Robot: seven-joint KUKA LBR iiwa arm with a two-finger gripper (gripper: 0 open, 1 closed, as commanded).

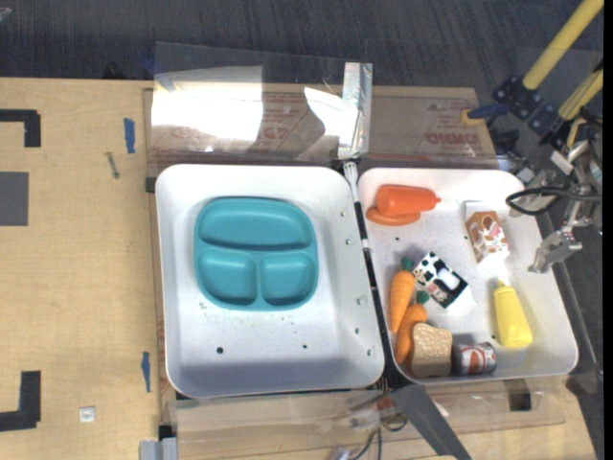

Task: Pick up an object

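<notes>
Left bin (182, 195): teal tray (256, 252)
Right bin (551, 348): carrots (401, 300), yellow bottle (511, 316), orange piece (402, 202)
Gripper (556, 249): at right rim, jaw state unreadable

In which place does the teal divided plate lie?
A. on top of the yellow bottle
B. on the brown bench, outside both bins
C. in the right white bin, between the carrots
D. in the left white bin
D: the teal divided plate lies flat inside the left white bin, alone, while the carrots and the yellow bottle lie in the right bin.
</notes>
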